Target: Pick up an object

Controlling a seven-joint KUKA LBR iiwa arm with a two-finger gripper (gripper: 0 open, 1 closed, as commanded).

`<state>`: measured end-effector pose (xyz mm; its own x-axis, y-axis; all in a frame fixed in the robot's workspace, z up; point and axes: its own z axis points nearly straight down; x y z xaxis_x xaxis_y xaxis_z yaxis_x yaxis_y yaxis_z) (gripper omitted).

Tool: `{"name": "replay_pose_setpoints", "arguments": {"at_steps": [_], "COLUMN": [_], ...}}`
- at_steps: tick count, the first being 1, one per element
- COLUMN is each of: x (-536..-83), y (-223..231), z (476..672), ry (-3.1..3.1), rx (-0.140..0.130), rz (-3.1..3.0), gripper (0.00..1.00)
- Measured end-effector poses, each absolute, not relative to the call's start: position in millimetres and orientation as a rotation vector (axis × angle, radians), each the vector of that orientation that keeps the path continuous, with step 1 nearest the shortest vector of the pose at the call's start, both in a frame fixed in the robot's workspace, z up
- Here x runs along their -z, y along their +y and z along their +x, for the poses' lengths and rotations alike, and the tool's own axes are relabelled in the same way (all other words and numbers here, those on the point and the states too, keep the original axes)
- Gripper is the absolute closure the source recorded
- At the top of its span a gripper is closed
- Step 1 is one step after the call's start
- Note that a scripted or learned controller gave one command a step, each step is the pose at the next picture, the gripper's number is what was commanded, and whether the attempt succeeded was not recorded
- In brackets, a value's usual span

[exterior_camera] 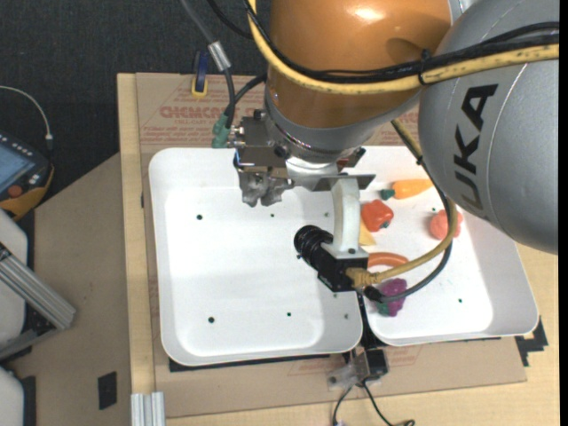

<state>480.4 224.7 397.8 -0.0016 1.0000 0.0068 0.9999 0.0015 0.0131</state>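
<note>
1. White left bin (231, 327) shows bare floor low in the frame.
2. At upper centre, over that bin's far part, hangs the gripper (259, 187); whether it is open or closed I cannot tell.
3. Right of it, in the right bin (497, 313), lie the red pepper (376, 215), carrot (410, 187) and purple toy (393, 291).
4. My judgement: the pepper is nearest, rightward.

Small toy foods lie in the right bin (497, 318): an orange carrot (410, 187) at the far rim, a red pepper (377, 216) nearer, a pink ball (439, 224), a purple piece (391, 287) nearest.
</note>
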Motion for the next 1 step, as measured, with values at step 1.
{"name": "replay_pose_setpoints", "arguments": {"at_steps": [1], "x": [-400.8], "y": [225.1], "z": [479.5], "ry": [2.223], "rx": [-0.004], "rz": [2.219], "gripper": [1.0]}}
